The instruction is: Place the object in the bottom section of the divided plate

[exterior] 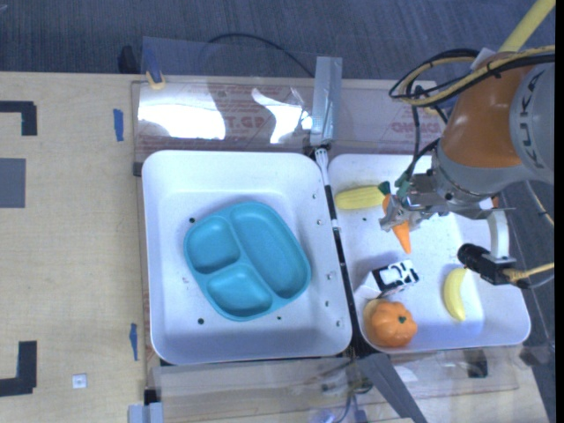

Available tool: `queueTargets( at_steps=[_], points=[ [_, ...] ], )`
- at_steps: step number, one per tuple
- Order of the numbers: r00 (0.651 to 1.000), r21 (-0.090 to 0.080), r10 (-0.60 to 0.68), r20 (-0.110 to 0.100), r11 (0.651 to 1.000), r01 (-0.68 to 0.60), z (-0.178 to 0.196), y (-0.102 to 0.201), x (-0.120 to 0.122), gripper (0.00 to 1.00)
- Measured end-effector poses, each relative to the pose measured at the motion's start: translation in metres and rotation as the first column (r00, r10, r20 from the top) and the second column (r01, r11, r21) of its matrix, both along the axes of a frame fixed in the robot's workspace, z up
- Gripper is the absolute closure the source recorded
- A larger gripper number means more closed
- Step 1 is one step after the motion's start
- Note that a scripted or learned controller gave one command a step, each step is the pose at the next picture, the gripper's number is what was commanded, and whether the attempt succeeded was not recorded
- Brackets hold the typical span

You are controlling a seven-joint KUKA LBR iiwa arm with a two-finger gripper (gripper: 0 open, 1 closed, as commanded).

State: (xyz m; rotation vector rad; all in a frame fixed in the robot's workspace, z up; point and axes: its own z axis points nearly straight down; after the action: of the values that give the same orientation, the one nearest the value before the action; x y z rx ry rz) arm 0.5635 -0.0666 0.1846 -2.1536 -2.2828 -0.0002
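Note:
A blue divided plate (247, 258) lies in the left bin (167, 192). It has one large section on the right and two smaller ones on the left and bottom. My gripper (401, 217) is over the upper part of the right bin (502, 324), pointing down. A small orange carrot (404, 236) sticks out below it, its thick end between the fingers and its tip pointing toward the front. I cannot tell whether the carrot is off the bin floor.
In the right bin, a yellow corn cob (357, 198) lies just left of the gripper. A black-and-white toy car (395, 276), an orange fruit (390, 322) and a banana (454, 293) lie nearer the front. A black cable clip (480, 263) hangs off the arm.

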Motion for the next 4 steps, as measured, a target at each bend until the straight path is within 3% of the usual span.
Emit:
queueTargets(
  at_steps=[1,2,3,4],
  points=[
    [0.993,-0.002,0.116,0.004,0.993,-0.116,0.000,0.066,0.029,1.00],
    [1.000,-0.003,0.007,0.005,1.000,-0.007,0.017,0.054,0.085,1.00],
    [1.000,-0.003,0.007,0.005,1.000,-0.007,0.017,0.054,0.085,0.00],
    [1.000,-0.005,0.010,0.010,1.000,-0.010,0.028,0.055,0.086,1.00]
  ],
)
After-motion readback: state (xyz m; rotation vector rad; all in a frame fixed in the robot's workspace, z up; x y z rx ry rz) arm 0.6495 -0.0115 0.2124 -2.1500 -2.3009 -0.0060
